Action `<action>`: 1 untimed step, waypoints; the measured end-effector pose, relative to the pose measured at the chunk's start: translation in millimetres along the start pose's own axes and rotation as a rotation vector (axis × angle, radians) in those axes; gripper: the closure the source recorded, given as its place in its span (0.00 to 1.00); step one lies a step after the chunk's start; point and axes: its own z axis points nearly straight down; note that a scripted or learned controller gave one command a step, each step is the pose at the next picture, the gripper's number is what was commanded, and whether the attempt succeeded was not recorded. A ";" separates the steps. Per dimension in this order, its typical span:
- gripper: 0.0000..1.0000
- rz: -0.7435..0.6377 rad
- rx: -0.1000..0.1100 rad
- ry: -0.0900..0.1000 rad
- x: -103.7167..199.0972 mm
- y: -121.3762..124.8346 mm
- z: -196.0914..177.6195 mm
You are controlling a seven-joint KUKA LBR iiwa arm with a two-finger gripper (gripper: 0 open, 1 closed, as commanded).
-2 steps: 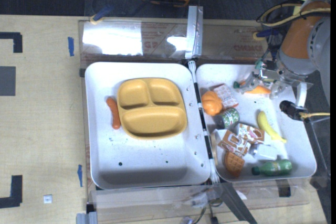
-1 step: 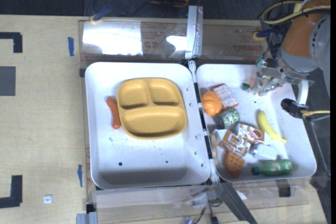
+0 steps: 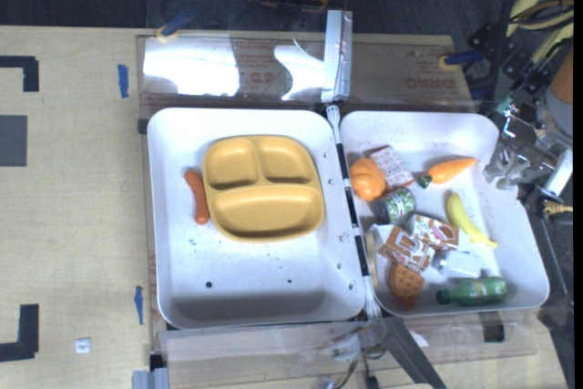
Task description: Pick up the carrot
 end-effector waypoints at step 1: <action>1.00 0.143 -0.006 0.000 -32.2 -5.3 -48.1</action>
